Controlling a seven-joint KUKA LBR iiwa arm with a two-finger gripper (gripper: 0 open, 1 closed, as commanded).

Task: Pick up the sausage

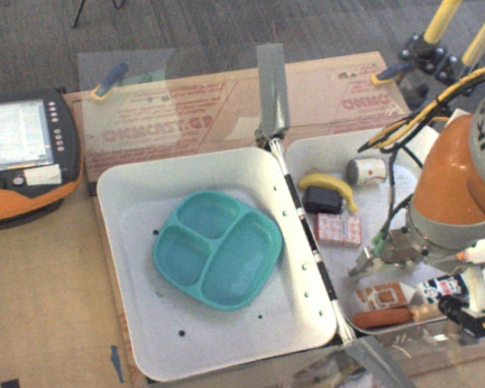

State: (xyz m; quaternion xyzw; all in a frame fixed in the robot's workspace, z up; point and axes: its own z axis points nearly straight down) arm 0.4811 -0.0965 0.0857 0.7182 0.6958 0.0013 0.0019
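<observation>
The sausage is a reddish-brown link lying flat along the front wall of the right bin. My gripper hangs over the middle of that bin, behind the sausage and apart from it, with the grey and orange wrist trailing off to the right. A brown packet lies between the gripper and the sausage. Nothing shows held in the gripper.
The right bin also holds a banana, a black block, a pink box, a white cup and a labelled bottle. A teal divided plate sits in the left bin. A teach pendant lies far left.
</observation>
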